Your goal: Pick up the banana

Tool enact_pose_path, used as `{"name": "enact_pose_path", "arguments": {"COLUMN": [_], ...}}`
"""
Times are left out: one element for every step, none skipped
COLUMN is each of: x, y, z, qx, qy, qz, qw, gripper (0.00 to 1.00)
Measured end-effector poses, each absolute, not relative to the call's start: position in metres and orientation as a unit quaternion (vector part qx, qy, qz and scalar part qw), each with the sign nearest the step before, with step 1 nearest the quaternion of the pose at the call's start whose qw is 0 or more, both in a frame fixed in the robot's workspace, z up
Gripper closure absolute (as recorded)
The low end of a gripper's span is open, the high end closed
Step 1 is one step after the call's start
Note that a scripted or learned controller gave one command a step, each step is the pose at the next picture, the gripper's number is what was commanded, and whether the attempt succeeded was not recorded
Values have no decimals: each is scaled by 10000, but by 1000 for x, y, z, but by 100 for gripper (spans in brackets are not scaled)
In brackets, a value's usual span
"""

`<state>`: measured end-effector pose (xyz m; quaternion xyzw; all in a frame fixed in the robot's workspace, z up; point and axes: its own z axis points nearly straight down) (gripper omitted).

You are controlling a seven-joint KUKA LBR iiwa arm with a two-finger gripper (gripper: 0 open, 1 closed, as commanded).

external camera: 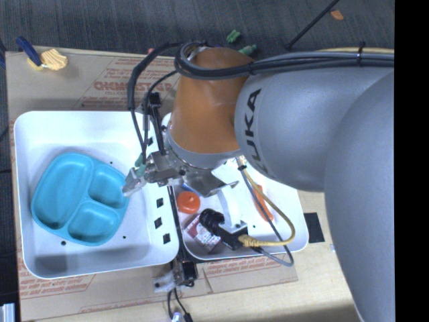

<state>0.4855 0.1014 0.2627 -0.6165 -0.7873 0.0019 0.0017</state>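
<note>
My gripper (136, 180) hangs low over the right side of the left white bin (40, 123). It is right beside the right edge of a blue divided plate (77, 196) that lies in that bin. A small green bit shows at the gripper's tip. The big grey arm with its orange band (204, 106) covers most of the right bin (295, 237).
In the part of the right bin that shows lie an orange round thing (189, 201), a dark red packet (198, 232) and a thin orange thing (265, 206). On the bench's far left corner, outside the bins, sits a yellow and blue item (47, 58).
</note>
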Motion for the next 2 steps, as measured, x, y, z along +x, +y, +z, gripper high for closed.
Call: {"name": "enact_pose_path", "arguments": {"x": [486,483], "y": [101,140], "z": [273,478], "qx": [-6146,-6219], "qy": [-7888,-7831], "qz": [28,-8], "qw": [18,-7], "gripper": [100,100]}}
